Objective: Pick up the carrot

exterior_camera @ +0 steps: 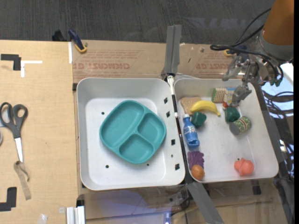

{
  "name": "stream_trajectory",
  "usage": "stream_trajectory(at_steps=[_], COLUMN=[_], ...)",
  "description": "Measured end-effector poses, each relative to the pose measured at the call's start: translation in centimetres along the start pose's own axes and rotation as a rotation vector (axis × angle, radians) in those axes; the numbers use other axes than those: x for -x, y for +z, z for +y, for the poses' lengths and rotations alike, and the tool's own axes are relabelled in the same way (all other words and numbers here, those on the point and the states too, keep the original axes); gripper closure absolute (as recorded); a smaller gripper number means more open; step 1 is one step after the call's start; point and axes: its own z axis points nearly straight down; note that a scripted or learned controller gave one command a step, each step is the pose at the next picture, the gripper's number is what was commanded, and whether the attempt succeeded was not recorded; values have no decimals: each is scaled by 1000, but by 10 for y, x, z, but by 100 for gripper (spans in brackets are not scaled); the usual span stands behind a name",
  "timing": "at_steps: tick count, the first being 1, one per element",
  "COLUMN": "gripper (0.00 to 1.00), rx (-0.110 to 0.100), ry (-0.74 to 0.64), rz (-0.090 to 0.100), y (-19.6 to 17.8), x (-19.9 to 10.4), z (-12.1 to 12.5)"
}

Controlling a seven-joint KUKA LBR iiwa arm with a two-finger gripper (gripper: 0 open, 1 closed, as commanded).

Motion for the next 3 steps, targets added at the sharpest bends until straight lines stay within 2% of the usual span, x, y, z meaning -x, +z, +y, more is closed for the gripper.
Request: stream_trajectory(at_steps=[1,2,3], gripper=[100,100,100], rx=[-1,0,0], ry=[-1,169,-342], rz=[-4,1,-3], y=[-10,-156,-169], x=[1,-9,-17], z=[0,-80,-86])
